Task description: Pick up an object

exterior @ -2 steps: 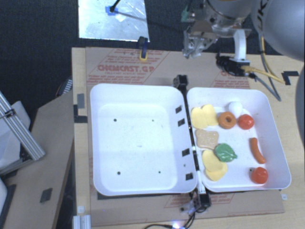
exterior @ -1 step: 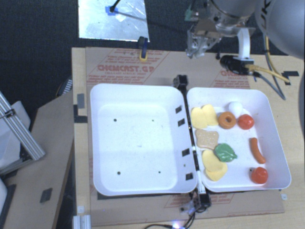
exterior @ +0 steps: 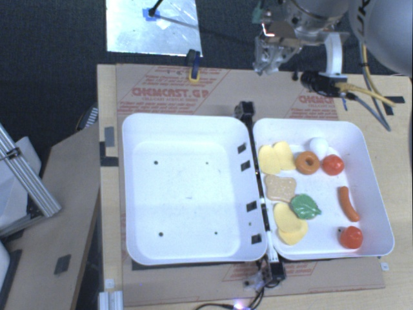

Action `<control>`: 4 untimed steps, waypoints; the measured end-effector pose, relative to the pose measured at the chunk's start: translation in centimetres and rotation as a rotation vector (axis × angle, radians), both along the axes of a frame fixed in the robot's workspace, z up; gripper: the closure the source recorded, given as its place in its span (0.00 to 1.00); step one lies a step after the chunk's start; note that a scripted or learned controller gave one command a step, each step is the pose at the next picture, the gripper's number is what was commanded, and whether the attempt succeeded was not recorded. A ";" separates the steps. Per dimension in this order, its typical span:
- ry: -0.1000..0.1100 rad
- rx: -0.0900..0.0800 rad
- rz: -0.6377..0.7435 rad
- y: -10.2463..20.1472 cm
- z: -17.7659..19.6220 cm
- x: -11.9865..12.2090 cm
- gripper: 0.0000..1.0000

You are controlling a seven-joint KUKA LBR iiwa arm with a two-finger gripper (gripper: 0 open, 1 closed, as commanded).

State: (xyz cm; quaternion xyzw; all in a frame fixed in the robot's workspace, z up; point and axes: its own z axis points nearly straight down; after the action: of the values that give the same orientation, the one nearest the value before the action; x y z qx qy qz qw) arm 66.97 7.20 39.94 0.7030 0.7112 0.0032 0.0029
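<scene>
**Operator:** Above the far edge of the bench, I see the gripper (exterior: 266, 62) raised well clear of both bins, with nothing visible between or below its tips. Whether it is released or clenched, I cannot tell at this angle.

**Trainee:** Where are the candidate objects?

**Operator:** All lie in the right bin (exterior: 374, 173). Along its near-centre column I note a yellow chip pair (exterior: 275, 157), a bread slice (exterior: 281, 187), a green leaf (exterior: 304, 206) and a second yellow piece (exterior: 289, 223) below. Further right sit a doughnut (exterior: 308, 163), a white egg (exterior: 318, 145) just behind it, a red tomato (exterior: 333, 165), a sausage (exterior: 348, 203) and another red tomato (exterior: 351, 237) near the front corner. The left bin (exterior: 139, 173) holds no toy food that I can make out.

**Trainee:** So how far along is the pick?

**Operator:** I judge it not yet begun in any visible sense: no item is lifted, and the arm hangs behind the bins rather than over one. What is left is the whole sequence, namely choosing a target, travelling over the right bin, descending, closing and lifting. The sausage and the front tomato lie apart from their neighbours, so I would expect them to be the cleaner targets.
</scene>
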 end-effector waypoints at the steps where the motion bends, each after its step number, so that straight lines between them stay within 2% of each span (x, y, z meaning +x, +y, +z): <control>1: -0.003 0.000 0.004 0.0 1.1 0.0 1.00; 3: -0.009 -0.001 0.012 0.1 3.4 0.1 1.00; 4: 0.025 -0.001 -0.004 5.6 -14.1 -2.5 1.00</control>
State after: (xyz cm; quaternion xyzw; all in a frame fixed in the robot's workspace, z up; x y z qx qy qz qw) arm 64.44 12.81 25.82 0.7045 0.7097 -0.0058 -0.0056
